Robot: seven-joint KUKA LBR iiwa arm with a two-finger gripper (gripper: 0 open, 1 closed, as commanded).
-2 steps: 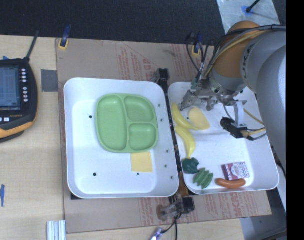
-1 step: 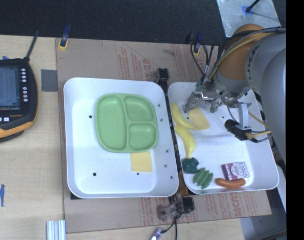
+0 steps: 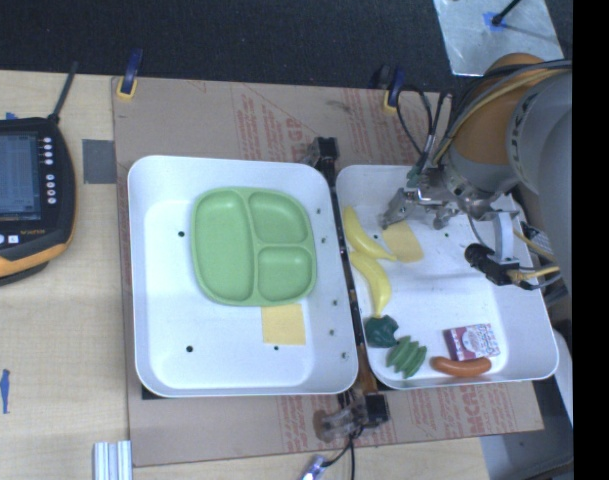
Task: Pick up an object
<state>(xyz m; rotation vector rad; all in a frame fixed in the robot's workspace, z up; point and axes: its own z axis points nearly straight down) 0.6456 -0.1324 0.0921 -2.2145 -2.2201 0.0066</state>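
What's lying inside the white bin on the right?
The right bin holds a banana, a yellow cheese slice, green vegetables, a sausage and a small packet. The arm covers its upper corner.

Wooden bench [image 3: 44,348], brown cardboard sheet [image 3: 234,118], 2 white bins [image 3: 154,268] side by side, pendant [image 3: 24,193] at left
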